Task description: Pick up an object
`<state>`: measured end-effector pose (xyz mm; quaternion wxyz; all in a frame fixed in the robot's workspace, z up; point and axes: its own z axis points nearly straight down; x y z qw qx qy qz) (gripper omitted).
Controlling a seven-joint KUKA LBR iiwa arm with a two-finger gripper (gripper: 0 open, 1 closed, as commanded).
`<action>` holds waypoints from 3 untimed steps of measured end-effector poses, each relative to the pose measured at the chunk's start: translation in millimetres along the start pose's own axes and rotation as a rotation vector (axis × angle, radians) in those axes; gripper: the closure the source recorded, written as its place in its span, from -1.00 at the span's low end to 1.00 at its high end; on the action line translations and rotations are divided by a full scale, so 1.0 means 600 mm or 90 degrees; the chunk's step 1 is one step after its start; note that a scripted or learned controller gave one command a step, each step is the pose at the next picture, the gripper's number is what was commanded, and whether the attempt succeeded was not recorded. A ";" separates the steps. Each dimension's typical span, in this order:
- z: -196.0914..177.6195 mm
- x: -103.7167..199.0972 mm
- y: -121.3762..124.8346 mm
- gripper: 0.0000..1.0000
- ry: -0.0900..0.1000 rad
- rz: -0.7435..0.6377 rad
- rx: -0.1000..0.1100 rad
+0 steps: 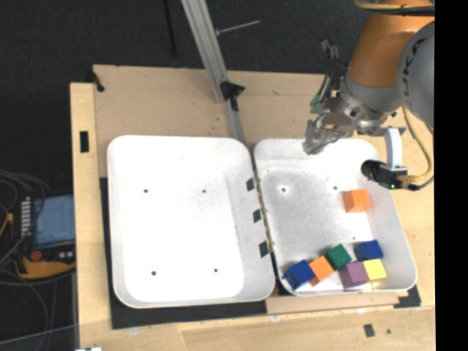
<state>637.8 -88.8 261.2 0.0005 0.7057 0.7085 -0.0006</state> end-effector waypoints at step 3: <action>0.016 0.259 -0.032 1.00 0.002 -0.001 0.003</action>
